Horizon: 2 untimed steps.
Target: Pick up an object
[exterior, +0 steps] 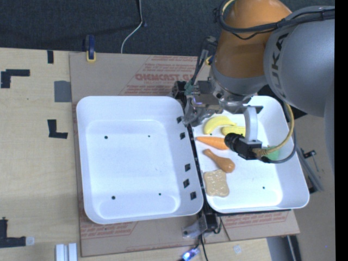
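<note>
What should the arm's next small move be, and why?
Probably shift the end effector slightly toward the banana before descending. It sits over the right bin's left rim, near the divide, while the banana, carrot, drumstick and cracker all lie further into the bin. Finger state is unclear.

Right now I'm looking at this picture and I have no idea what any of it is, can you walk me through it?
It is one photo from a fixed camera above a bench, looking down at a slant. The big grey and orange shape is a robot arm reaching in from the right. Its pincer hangs over the right white bin's near-left corner; I cannot tell whether it grips anything. That bin holds toy food: a banana, a carrot, a brown drumstick and a tan cracker-like slab. Beside it on the left sits a second white bin. Both rest on cardboard.
</note>
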Available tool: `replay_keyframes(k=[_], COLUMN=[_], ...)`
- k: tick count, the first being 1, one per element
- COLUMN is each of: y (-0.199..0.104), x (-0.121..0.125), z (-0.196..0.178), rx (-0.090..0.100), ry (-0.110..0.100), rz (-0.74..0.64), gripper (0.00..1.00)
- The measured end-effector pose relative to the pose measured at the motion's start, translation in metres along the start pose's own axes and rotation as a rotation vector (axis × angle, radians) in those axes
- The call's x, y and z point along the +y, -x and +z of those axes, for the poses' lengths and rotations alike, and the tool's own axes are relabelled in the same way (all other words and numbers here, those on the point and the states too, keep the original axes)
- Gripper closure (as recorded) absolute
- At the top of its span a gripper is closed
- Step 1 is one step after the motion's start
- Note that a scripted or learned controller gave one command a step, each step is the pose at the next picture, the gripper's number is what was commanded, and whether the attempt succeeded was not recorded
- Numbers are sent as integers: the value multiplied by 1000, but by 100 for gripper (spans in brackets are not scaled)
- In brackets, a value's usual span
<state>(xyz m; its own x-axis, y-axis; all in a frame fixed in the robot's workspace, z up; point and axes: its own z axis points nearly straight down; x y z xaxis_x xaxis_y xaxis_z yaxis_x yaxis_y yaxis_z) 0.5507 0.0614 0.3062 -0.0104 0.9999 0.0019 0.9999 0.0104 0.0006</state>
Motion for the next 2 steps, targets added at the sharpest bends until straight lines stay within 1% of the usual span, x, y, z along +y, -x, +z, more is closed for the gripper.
replay_keyframes(k=[1,2], y=[66,15], x=[-54,0], z=[-73,-21], rx=[-3,-2], ry=[0,-2], rz=[13,7], gripper=[100,100])
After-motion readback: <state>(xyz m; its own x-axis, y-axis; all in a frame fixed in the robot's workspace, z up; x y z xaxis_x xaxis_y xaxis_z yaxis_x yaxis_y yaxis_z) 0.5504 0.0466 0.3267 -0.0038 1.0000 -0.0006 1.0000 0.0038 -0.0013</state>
